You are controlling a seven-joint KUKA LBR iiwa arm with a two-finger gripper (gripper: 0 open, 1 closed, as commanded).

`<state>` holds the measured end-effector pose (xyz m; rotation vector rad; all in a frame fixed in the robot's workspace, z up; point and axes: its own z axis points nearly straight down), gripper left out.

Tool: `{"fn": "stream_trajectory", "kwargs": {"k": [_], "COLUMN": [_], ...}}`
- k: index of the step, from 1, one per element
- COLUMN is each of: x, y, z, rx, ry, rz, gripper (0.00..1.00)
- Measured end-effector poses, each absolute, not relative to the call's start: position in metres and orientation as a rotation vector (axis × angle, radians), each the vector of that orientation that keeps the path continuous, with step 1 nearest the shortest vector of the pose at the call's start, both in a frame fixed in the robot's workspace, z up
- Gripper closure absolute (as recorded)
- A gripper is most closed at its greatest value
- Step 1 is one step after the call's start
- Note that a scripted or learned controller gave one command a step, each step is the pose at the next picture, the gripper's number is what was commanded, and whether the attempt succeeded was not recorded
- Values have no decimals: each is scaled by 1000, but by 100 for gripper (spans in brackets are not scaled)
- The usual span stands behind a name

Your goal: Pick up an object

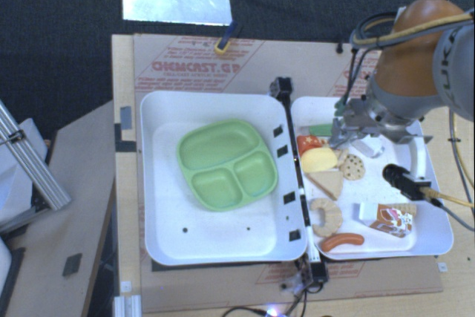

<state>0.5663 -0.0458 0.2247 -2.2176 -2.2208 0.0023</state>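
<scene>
The right bin [444,235] holds several toy foods: a red piece [307,142], a yellow piece [319,158], a chocolate-chip cookie [353,167], a tan wedge [327,184], a bagel ring [326,215], a red sausage [341,240], a brown-and-white packet [392,219] and a small white block [364,211]. A green strip [319,130] lies at the bin's far left. My gripper [343,134] hangs low over the far left part of this bin, just right of the red and yellow pieces and above the cookie. Nothing shows held in it.
The left bin [159,182] carries a green three-compartment plate [226,163]. A black divider with clips [292,159] runs between the bins. The orange-banded arm [415,48] covers the right bin's far side, and a black part with a yellow cable [404,182] hangs over its right half.
</scene>
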Motion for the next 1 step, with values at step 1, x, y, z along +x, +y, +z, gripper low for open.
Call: {"fn": "stream_trajectory", "kwargs": {"k": [1], "x": [522], "y": [-17], "z": [217], "rx": [-2213], "ry": [-2225], "rz": [2], "gripper": [100]}}
